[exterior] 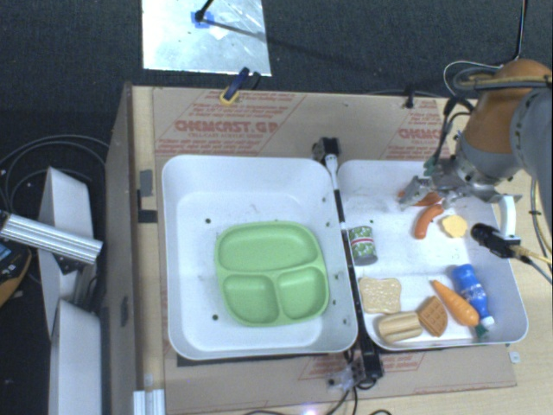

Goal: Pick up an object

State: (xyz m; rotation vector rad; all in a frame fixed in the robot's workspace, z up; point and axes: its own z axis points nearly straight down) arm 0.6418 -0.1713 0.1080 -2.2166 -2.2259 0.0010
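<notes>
In the upper right of the frame the end effector [425, 190] is low over the sausage [423, 220] (probably light, stiff, slippery plastic), best taken across its middle; its opening I cannot tell.

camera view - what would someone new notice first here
Probably the green divided tray, sitting alone in the left bin. Next, the right bin with its scatter of toy food: a sausage, a carrot, a blue bottle and a small can. The gripper hangs over that bin's far side, just above the sausage.
</notes>
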